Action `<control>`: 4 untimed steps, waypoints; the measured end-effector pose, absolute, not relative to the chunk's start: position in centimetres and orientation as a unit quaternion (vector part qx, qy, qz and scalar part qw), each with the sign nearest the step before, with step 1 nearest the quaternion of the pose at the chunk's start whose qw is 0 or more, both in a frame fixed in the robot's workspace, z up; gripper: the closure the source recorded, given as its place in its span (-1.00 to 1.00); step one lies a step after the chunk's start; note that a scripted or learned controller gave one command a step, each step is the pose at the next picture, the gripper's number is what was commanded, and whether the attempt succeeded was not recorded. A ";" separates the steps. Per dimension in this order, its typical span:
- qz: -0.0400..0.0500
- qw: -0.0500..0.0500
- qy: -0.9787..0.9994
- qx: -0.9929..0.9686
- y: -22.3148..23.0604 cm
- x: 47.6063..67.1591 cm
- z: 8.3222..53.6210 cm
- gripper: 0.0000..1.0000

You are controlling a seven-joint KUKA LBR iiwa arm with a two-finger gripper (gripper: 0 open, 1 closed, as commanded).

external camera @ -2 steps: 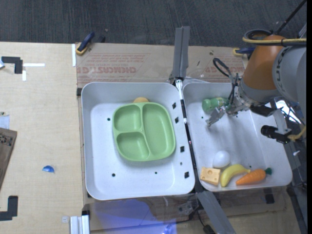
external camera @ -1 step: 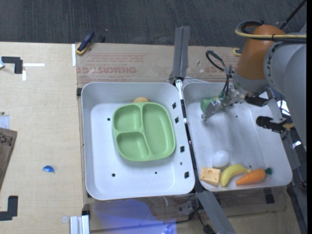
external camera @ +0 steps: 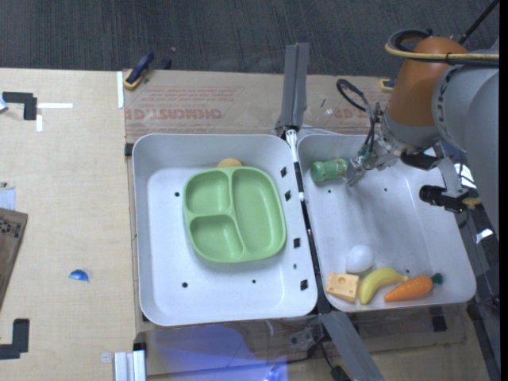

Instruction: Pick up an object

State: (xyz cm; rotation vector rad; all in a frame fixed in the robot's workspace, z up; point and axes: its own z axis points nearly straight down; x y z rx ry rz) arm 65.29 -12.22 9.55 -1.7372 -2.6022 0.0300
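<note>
In the right bin [external camera: 397, 213] a small green bottle [external camera: 327, 169] lies on its side near the far left corner. My gripper [external camera: 355, 172] hangs just to the right of the bottle, close to its end, low over the bin floor. At this size I cannot make out whether it touches the bottle. Along the bin's near edge lie a white egg [external camera: 359, 258], a wedge of yellow cheese [external camera: 343, 286], a banana [external camera: 377, 282] and a carrot [external camera: 409, 286].
The left bin [external camera: 159, 236] holds a green divided plate [external camera: 234, 213], with a small yellow object [external camera: 229, 163] peeking out behind its far edge. A metal divider [external camera: 295, 94] stands between the bins. The arm's orange band [external camera: 417, 78] looms over the right bin's far right corner.
</note>
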 end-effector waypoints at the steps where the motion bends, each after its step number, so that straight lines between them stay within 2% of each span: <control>1: 0.002 0.001 -0.785 -0.619 -6.8 65.9 18.9 1.00; 2: 0.003 0.002 -0.733 -0.680 -4.0 63.7 18.8 1.00; 3: 0.003 0.002 -0.733 -0.680 -4.0 63.7 18.8 -1.00; 4: 0.003 0.001 -0.769 -0.639 -6.5 65.9 18.8 -1.00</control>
